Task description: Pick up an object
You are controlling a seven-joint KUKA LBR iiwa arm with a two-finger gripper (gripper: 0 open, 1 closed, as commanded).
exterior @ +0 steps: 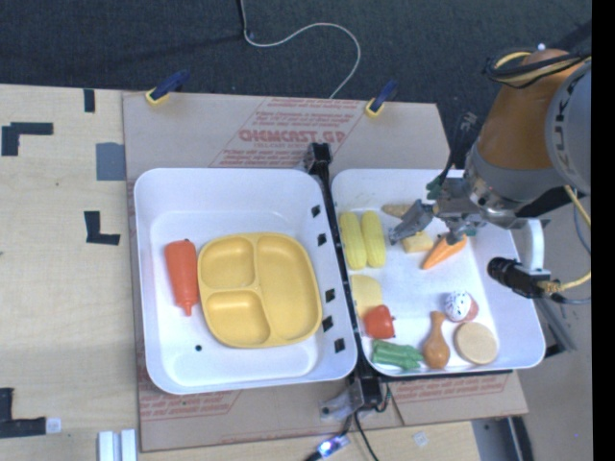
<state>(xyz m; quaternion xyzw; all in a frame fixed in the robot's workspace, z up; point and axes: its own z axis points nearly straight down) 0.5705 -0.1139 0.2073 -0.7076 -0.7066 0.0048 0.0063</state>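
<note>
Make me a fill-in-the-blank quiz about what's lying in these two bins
1. The yellow divided plate lies in the ____ bin.
2. Beside the plate lies an orange ____.
3. The plate has ____ compartments.
4. The end effector hangs over the ____ bin, near a small carrot.

Missing words: left; carrot; three; right

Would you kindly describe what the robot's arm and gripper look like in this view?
The arm is a thick, rounded grey body with a broad orange band above the wrist. Yellow and black cables loop along it near the top and lower right. The gripper is a dark grey metal assembly with slim fingers, and a black cylindrical fitting sticks out beside a white bracket below the wrist.
</note>
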